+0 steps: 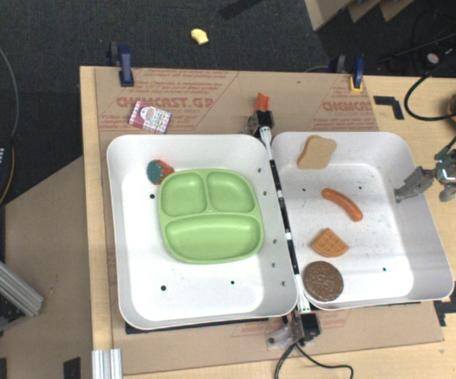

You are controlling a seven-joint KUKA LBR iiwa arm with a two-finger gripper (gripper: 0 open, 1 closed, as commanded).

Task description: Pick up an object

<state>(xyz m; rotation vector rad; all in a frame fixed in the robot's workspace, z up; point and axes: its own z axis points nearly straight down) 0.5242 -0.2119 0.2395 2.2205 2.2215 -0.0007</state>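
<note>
A plywood bench (pixel 212 89) sat on dark carpet (pixel 54 22). At three o'clock, the gripper (pixel 437 181) hovered over the right bin (pixel 417 243); finger state unclear.

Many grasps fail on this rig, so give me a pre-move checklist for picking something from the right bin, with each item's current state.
1. Target free to grasp: hot dog lies alone on the right bin floor, apart from its neighbours: ok.
2. Other items out of the path: bread slice, waffle and brown patty lie separate from it: ok.
3. Gripper placed: at the bin's right rim, not above any item: not ok.
4. Gripper carrying nothing: cannot tell.
5. Green divided plate sits in the left bin, away from the work: ok.
</note>
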